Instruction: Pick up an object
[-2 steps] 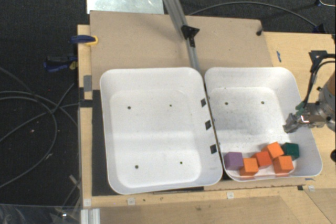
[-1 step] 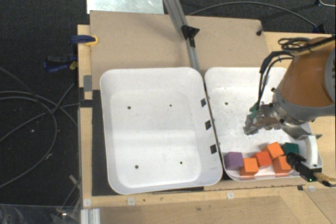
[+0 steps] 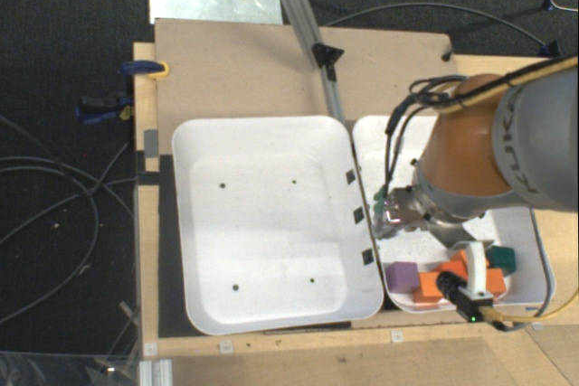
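Observation:
My gripper (image 3: 392, 215) hangs over the left side of the right bin (image 3: 371, 138), close to the divide between the two bins. The grey arm with its orange band covers much of that bin. Below the gripper, in the bin's near corner, lie a purple block (image 3: 403, 275), an orange block (image 3: 431, 286) and a dark green block (image 3: 503, 258). More orange pieces (image 3: 495, 278) sit between them, partly hidden by the wrist. Nothing shows in the gripper's grasp.
The left bin (image 3: 194, 140) stands beside the right one, its rim touching the divide. A grey metal pole (image 3: 298, 4) slants across the bench behind the bins. Cables loop over the arm near the back right.

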`<state>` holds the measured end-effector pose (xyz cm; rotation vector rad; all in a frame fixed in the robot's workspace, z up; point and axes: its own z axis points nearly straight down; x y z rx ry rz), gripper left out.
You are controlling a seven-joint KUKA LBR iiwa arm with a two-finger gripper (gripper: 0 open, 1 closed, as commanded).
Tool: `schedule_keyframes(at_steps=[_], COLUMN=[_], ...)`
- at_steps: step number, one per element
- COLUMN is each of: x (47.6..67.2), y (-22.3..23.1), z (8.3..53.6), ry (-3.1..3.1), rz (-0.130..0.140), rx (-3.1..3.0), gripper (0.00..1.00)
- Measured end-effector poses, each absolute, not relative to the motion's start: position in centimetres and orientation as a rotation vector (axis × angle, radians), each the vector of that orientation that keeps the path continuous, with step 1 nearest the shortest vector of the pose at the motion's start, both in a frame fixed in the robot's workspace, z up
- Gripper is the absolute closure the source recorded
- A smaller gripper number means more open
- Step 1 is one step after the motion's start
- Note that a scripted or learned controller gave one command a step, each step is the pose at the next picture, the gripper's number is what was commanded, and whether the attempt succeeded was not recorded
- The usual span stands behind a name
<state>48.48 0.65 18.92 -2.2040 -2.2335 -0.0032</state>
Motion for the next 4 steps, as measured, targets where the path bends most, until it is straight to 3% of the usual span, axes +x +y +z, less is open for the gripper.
schedule_keyframes(at_steps=[1, 2, 3, 4], x=[49.1, 49.1, 52.7, 52.7], y=[8.4, 8.0, 3.3, 3.6], z=[19.0, 19.0, 22.0, 23.0], ry=[-2.236, -2.226, -2.223, -2.232], rz=[-0.005, -0.003, -0.005, -0.005], rx=[-2.206, -2.218, -2.228, -2.215], gripper=[1.0, 0.0, 0.0, 1.0])
